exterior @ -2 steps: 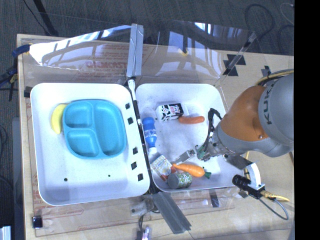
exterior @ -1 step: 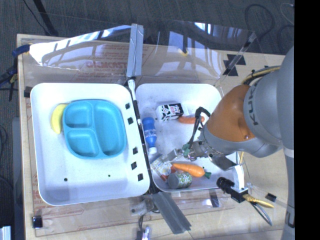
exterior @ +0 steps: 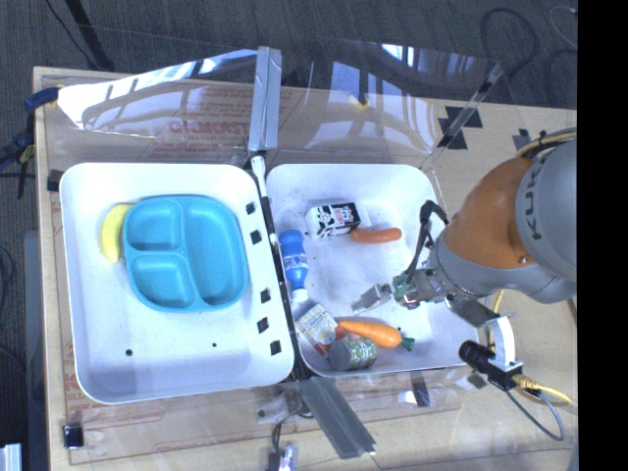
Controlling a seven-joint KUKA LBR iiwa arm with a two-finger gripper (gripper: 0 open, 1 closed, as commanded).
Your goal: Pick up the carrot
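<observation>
The carrot [exterior: 370, 333] lies flat near the front wall of the right bin [exterior: 345, 179], a can [exterior: 351, 354] touching it, and the claw [exterior: 385, 293], open and holding nothing, hangs just behind the carrot, so it should drop straight down over the middle.

Carrot [exterior: 371, 333]: orange, tapered, small dark green stub at its right end near the bin's lower right. Lies flat on the floor of the right bin [exterior: 339, 180], low in the view, close to the bin's front wall. Long axis roughly horizontal, slightly tilted down to the right, thick end left, narrow end right. Left end touches or sits just beside a crinkled packet [exterior: 316, 322]; a dark round can [exterior: 351, 354] lies right below it, touching or nearly so. Not lifted, resting on the bin. Surface smooth, evenly orange, no visible damage. Fully in view, nothing covering it.
</observation>
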